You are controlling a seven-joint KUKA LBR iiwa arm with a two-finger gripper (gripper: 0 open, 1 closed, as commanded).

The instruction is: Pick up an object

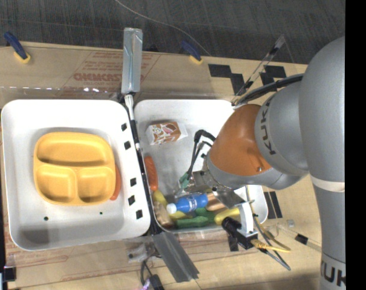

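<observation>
Your claw (pixel 198 189) is down in the right bin (pixel 189 110), under the orange wrist band; you cannot tell how it stands. Just below it lies a blue bottle (pixel 190 203) with a white cap, touching a green piece (pixel 192 221) and a yellow piece (pixel 229 215). Above it and to the left sits a brown packet (pixel 164 132). Far to its left, the left bin (pixel 19 162) holds a yellow tray (pixel 74 167).

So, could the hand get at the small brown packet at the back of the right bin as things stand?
Probably yes. The brown packet lies flat by itself on bare bin floor, nothing on top of it, apart from the clutter around the blue bottle. The arm already hangs over that bin.
</observation>
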